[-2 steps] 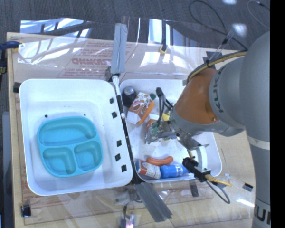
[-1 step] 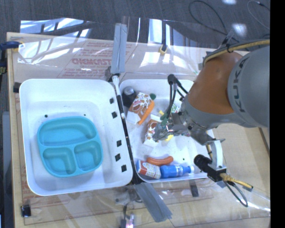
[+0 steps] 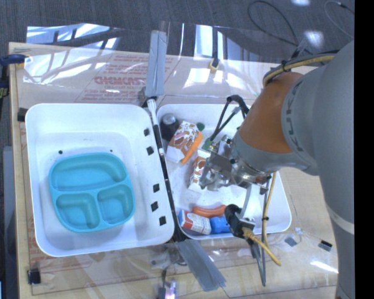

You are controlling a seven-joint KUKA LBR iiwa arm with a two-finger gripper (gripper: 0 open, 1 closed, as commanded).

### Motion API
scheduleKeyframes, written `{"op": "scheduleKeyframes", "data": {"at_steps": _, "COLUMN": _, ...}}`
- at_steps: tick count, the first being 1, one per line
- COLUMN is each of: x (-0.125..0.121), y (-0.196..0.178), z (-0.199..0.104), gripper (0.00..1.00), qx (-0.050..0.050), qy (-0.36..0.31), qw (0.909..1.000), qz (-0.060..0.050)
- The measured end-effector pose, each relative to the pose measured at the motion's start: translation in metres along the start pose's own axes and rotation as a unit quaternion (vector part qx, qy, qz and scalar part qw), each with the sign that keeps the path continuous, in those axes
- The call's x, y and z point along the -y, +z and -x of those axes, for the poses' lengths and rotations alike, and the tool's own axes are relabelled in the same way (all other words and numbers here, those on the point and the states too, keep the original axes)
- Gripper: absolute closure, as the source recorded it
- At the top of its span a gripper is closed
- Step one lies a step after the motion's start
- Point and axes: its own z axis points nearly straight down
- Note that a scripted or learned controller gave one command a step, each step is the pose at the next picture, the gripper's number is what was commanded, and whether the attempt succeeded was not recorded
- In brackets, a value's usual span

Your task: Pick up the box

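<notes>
Gripper (image 3: 207, 178) down in the right bin (image 3: 280, 220), over a brown-and-white box (image 3: 197, 172) near the bin's middle; grip state impossible to tell (wrist blocks it). Second printed packet (image 3: 186, 139) and orange carrot (image 3: 192, 149) just behind. Blue sectioned tray (image 3: 90, 190) in the left bin (image 3: 37, 129).

I am watching my grey arm (image 3: 336, 136) showing its broad orange band (image 3: 268, 126) above a metal wrist, with black and yellow cables (image 3: 265, 198) trailing alongside.
</notes>
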Motion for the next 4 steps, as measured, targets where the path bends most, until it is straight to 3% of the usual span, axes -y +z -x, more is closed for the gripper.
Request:
{"op": "scheduleKeyframes", "data": {"at_steps": 1, "x": -0.081, "y": -0.049, "z": -0.04, "gripper": 1.0, "qx": 0.0, "qy": -0.027, "qw": 0.9996, "qz": 0.0}}
{"op": "scheduleKeyframes", "data": {"at_steps": 2, "x": -0.018, "y": 0.016, "z": 0.037, "gripper": 1.0, "qx": 0.0, "qy": -0.105, "qw": 0.9945, "qz": 0.0}}
{"op": "scheduleKeyframes", "data": {"at_steps": 3, "x": -0.013, "y": 0.01, "z": 0.025, "gripper": 1.0, "qx": 0.0, "qy": 0.014, "qw": 0.9999, "qz": 0.001}}
{"op": "scheduleKeyframes", "data": {"at_steps": 4, "x": 0.008, "y": 0.024, "z": -0.018, "gripper": 1.0, "qx": -0.001, "qy": 0.199, "qw": 0.9799, "qz": -0.001}}
